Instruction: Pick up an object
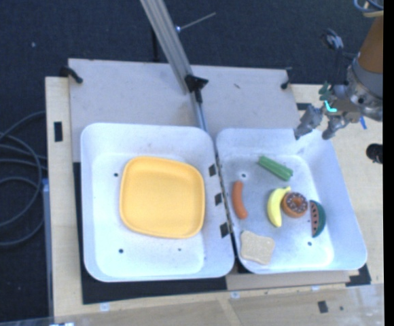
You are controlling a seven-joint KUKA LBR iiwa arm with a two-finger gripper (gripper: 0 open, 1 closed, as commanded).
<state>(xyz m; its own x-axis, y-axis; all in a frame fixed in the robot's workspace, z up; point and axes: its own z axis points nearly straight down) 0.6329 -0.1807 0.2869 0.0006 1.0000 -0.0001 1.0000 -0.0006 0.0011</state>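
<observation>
Approach step: nothing grasped yet.
The end effector (317,127), fingers spread and empty, hovers over the right bin's (343,182) far rim; next it must descend onto an item, perhaps the green pepper (274,168) nearest.

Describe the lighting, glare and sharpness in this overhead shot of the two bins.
Camera view: bright, fairly even light washes out the white bins, so their rims lose detail; the yellow plate shows a soft sheen without hard glare; shadows under the banana and bread slice are faint; the gripper looks slightly soft; the floor around the bench is dark.
</observation>
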